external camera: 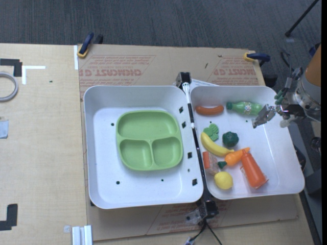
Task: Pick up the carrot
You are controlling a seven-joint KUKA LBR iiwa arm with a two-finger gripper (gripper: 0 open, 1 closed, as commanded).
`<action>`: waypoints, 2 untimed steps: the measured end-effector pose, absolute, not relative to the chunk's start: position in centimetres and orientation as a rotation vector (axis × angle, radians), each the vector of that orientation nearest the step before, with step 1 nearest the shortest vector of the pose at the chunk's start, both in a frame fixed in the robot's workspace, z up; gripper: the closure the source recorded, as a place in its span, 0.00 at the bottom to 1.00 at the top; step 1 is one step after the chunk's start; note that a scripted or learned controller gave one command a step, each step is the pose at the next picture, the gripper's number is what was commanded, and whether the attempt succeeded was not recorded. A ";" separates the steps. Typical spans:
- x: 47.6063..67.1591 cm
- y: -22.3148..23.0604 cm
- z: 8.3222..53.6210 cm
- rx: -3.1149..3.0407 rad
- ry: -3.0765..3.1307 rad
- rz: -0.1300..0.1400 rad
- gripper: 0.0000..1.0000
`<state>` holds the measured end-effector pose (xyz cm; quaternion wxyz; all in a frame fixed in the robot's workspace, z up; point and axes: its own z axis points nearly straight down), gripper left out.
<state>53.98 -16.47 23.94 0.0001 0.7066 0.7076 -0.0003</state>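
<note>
Counter [41,152]: tan, cardboard-lined, carrying two white bins. Left bin [97,152]: green divided plate [149,140]. Right bin [283,162]: carrot [234,157], centre-right of frame, touching orange bottle [253,170] and banana [216,145]; lemon [223,180] below. Gripper [265,115]: upper right, above bin, fingers slightly apart, holding nothing. Arm cut off at frame edge.

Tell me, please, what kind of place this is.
Probably a robotics lab bench: two white bins clamped on cardboard, toy food such as a carrot, and a robot gripper over the right bin.
</note>
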 end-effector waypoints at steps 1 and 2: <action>52.2 -9.6 9.7 2.153 2.290 -0.001 0.00; 47.8 -10.7 9.2 1.540 2.737 0.001 0.00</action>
